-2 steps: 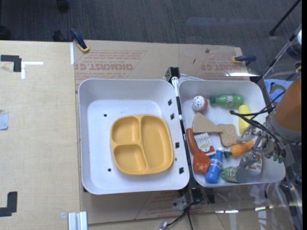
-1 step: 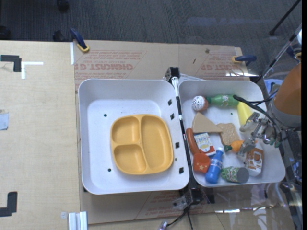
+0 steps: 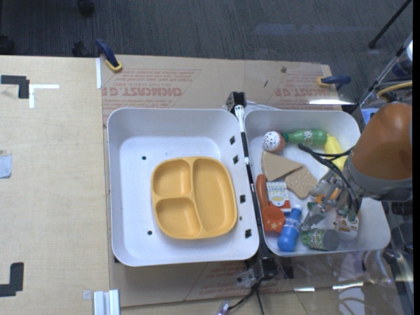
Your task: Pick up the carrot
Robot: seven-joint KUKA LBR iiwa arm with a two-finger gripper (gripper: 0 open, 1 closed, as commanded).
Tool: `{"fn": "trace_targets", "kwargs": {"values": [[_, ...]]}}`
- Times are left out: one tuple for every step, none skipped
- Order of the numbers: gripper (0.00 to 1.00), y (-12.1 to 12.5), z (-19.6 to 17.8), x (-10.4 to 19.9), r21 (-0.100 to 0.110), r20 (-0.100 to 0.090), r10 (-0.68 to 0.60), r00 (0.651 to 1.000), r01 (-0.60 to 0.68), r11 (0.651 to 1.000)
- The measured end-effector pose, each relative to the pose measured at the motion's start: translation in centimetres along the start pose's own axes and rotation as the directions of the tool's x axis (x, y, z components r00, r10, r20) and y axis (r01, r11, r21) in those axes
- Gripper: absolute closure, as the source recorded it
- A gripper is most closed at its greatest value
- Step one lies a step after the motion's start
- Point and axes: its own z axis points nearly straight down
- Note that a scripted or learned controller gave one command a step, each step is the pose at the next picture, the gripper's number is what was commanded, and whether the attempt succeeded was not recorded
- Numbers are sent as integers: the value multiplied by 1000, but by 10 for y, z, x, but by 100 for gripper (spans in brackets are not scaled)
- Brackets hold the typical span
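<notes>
The carrot [image 3: 270, 220] is an orange-red tapered piece lying along the left wall of the right bin [image 3: 374, 231]. Its thin end points to the back, and a small white packet [image 3: 277, 193] partly covers it. My gripper [image 3: 327, 205] hangs low over the right half of this bin, roughly 85 pixels right of the carrot, among the clutter. The grey arm with its orange band [image 3: 388, 143] comes in from the right and hides part of the bin's right side.
The right bin also holds a blue bottle [image 3: 289, 233], a green can [image 3: 321, 240], a cracker [image 3: 302, 182], a bread slice [image 3: 281, 165], a small ball [image 3: 272, 140], a green bottle [image 3: 306, 136] and a yellow item [image 3: 333, 144]. A yellow divided plate [image 3: 194, 197] sits in the left bin [image 3: 125, 176].
</notes>
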Motion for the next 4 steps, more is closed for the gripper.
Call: {"fn": "trace_targets", "kwargs": {"values": [[0, 9, 1, -41, 3, 0, 367, 930, -367, 930], [100, 10, -8, -42, 3, 3, 364, 931, -364, 931], [100, 53, -53, -2, 2, 0, 302, 953, -302, 953], [0, 53, -53, -2, 2, 0, 302, 953, -302, 953]]}}
